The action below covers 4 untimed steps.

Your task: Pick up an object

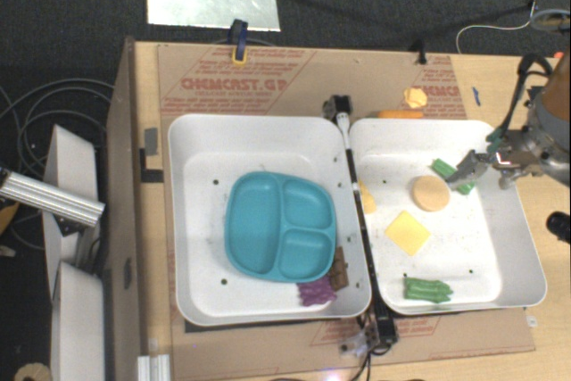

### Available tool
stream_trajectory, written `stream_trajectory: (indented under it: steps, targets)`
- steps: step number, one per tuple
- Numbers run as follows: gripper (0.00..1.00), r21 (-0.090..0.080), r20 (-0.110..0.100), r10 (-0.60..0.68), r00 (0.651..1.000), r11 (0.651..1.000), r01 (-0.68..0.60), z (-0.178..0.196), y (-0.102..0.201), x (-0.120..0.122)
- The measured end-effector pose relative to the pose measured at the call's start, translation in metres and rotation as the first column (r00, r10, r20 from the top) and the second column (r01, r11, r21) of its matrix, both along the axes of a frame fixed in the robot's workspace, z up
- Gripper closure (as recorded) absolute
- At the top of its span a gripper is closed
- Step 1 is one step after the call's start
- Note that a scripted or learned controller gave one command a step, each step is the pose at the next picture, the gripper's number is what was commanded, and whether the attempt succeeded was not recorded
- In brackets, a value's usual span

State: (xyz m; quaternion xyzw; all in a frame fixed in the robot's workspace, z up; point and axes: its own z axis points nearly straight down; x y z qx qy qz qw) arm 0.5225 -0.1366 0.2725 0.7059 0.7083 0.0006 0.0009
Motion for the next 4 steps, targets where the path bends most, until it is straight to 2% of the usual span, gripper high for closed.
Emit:
stream_trajectory:
  steps: [1, 2, 3, 4]
  targets:
    - [0.00, 0.002, -0.008, 0.004, 1.000, 1.000, -0.004, -0.104, 0.006, 0.039]
    - [0.00, -0.006, 0.006, -0.003, 1.000, 1.000, 0.003, -0.187, 0.002, 0.046]
    - [1.00, -0.007, 0.016, -0.003, 1.000, 1.000, 0.003, -0.171, 0.001, 0.050]
    - [1.00, -0.002, 0.007, 0.000, 1.000, 1.000, 0.000, -0.072, -0.006, 0.048]
